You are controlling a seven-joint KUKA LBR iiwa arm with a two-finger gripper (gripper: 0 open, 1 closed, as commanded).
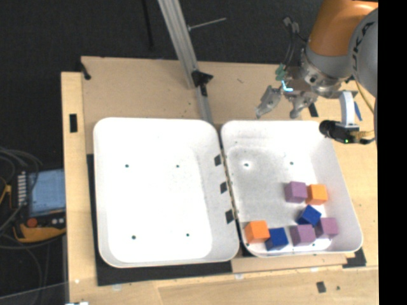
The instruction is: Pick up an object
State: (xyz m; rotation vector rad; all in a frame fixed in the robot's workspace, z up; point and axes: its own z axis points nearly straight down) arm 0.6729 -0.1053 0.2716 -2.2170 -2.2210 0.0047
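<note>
The blocks lie clustered toward the near right part of the right bin [267, 145]. A purple block [296, 190] and an orange block [317, 193] sit touching side by side. Just nearer are a blue block [310, 215], a second purple block [329, 226] by the right wall and a third purple block [303, 234]. Another blue block [276, 238] and an orange one [257, 230] rest against the front wall, touching each other. The left bin [159, 189] carries nothing to pick.

The gripper [283, 103] hangs above the far edge of the right bin, well apart from every block, and its jaws look spread, with nothing between them.

The step in hand is choosing a target and approaching it. The orange block by the front wall has open floor on its far and left sides, so it seems the easiest choice, though the wall and the blue neighbour crowd it. The purple and orange pair is also reachable if the jaws straddle one block across its free faces rather than across the shared seam. The arm should travel over the bin, line the jaws up square to the block's faces, descend straight and close only once the fingers reach past the block's mid-height. The packed group near the right wall risks a finger landing on a neighbour.
</note>
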